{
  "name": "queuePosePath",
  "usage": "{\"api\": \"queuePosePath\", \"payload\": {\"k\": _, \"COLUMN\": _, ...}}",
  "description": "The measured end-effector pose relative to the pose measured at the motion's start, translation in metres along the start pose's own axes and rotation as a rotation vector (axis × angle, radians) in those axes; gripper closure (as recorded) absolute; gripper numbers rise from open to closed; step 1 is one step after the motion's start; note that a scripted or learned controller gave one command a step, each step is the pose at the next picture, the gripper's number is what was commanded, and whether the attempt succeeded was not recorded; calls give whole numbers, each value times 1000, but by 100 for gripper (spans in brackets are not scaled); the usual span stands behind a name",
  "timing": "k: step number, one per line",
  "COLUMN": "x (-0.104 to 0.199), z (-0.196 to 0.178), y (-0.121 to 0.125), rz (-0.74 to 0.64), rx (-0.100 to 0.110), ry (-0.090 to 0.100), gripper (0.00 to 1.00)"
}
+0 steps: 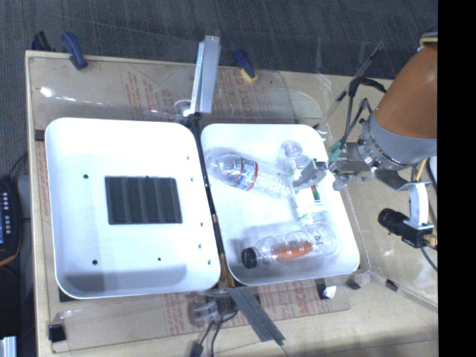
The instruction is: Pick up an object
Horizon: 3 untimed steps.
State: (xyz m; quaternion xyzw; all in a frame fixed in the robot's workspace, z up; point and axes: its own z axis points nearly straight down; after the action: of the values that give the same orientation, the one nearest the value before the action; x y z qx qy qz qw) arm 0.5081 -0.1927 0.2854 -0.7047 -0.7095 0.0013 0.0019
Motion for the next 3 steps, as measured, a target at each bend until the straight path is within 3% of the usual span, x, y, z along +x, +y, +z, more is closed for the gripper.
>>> {"api": "queuePosePath", "payload": {"k": 1, "x": -18, "z": -114, "y": -20, "rz": 0, "rx": -6, "ry": -3, "gripper": 0}}
{"api": "queuePosePath", "payload": {"k": 2, "x": -17, "z": -53, "y": -31, "rz": -67, "rx": -3, "ry": -2, "gripper": 0}}
{"api": "queuePosePath", "payload": {"k": 3, "x": -17, "z": -93, "y": -29, "rz": -163, "rx": -5, "ry": -3, "gripper": 0}}
